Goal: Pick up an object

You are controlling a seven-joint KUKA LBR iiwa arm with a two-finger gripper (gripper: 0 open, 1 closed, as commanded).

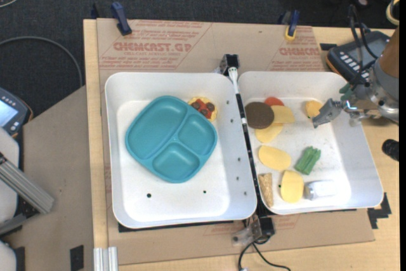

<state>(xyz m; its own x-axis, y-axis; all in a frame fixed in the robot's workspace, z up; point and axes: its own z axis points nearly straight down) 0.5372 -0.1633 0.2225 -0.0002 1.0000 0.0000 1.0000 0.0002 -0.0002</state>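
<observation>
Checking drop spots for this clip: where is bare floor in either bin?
Left bin: bare strip along the near edge, below the teal tray. Right bin: bare patch right of the green piece, under the claw. Crowded: the right bin's left side, around the brown disc.

Arm (388, 82) cropped at right edge

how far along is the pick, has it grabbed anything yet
Nothing looks picked yet. The gripper hangs over the upper right of the right bin, near a small yellow piece, with no object visible in it. The green block, brown disc and other yellow pieces lie in that bin; the teal tray sits in the left bin. Left to do: descend, grasp, lift.
</observation>
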